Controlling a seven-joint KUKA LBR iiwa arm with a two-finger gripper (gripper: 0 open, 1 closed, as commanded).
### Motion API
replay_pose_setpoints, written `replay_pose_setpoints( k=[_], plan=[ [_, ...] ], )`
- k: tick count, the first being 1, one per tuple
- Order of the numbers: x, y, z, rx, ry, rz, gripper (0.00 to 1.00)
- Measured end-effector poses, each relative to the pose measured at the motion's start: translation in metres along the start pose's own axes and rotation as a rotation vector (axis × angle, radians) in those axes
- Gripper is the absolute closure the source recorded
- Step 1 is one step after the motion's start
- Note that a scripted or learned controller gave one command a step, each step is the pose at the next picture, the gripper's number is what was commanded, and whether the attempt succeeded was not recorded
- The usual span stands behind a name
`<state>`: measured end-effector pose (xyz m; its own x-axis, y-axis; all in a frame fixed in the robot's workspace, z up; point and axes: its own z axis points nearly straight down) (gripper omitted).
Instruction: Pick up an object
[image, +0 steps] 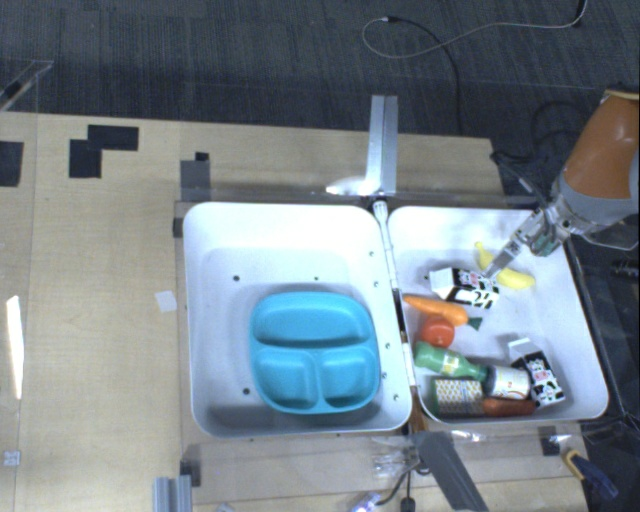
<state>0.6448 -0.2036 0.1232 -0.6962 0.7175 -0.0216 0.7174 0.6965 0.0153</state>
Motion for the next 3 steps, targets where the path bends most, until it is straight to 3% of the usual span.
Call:
replay_pose_setpoints(
  k=[1,2,3],
  plan=[
    [0.015,0.003,0.023,0.012,0.017,-0.007,0.0],
    [-0.007,0.007,0.037,0.011,0.019,0.05,0.0],
    [0.017,-0.019,0.035,0.006,0.014,-0.145,0.0]
  ],
)
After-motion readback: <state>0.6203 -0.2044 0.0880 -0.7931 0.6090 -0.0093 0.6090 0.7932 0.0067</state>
